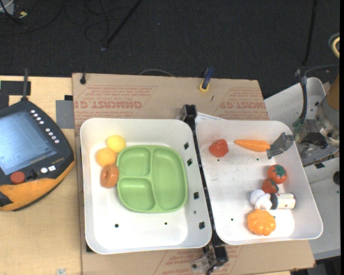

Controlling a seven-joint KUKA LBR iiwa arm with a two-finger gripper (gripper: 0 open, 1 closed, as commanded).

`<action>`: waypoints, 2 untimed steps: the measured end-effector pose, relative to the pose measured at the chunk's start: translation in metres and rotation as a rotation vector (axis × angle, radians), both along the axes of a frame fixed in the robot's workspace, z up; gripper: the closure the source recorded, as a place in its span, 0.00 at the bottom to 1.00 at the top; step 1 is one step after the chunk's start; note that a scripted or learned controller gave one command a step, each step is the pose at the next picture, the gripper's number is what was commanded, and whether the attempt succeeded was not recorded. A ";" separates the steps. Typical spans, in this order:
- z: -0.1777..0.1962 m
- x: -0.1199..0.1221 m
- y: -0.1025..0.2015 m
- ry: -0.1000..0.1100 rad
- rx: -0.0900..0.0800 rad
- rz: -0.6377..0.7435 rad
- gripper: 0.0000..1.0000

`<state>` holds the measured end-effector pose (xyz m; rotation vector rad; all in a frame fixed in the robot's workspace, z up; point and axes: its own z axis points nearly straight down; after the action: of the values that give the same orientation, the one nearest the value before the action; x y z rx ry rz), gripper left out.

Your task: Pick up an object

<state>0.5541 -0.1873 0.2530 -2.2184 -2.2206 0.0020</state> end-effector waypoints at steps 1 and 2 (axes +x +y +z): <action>-0.043 0.000 0.002 0.004 0.001 0.002 0.00; -0.091 0.006 -0.002 0.003 0.001 0.001 0.00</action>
<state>0.5597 -0.1891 0.1623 -2.2150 -2.2197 0.0041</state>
